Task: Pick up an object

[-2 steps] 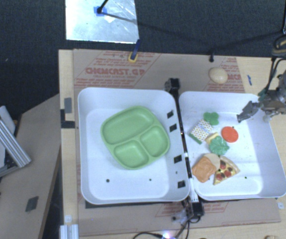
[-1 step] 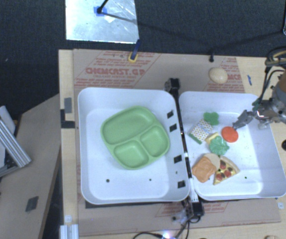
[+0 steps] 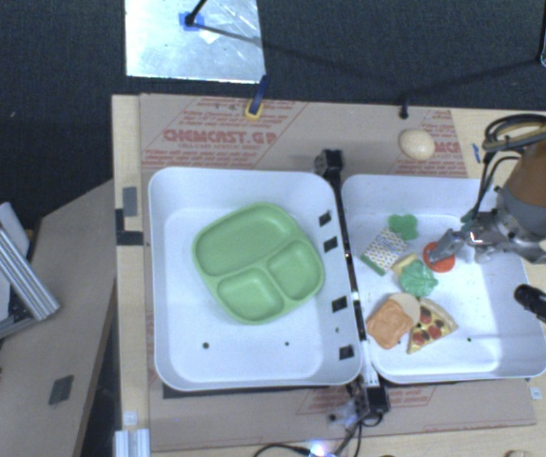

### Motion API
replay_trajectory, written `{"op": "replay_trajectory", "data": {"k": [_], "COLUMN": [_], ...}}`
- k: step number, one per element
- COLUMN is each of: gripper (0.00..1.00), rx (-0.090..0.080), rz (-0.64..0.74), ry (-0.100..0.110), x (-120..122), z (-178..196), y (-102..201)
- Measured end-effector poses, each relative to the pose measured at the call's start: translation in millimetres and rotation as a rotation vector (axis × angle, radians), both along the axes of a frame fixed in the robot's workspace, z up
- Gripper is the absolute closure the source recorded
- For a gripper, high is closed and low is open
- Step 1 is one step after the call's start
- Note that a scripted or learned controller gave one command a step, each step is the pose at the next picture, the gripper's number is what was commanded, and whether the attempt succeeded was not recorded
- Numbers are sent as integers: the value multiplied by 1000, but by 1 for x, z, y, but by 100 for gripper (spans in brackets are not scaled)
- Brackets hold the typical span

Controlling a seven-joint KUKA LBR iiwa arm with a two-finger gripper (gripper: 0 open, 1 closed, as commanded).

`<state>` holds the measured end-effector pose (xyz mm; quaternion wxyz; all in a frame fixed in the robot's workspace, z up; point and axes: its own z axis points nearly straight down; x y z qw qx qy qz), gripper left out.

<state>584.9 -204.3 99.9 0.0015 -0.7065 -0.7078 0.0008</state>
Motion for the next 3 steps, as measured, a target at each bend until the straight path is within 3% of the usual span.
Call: {"op": "replay_trajectory", "data": {"k": [1, 2, 3], "gripper": [0, 100, 100], "rx": [-1, -2, -3], "rz": [0, 0, 3], "ry": [-4, -8, -10], "x": [1, 2, 9], "z": [-16, -4, 58], "y": [1, 0, 5]}}
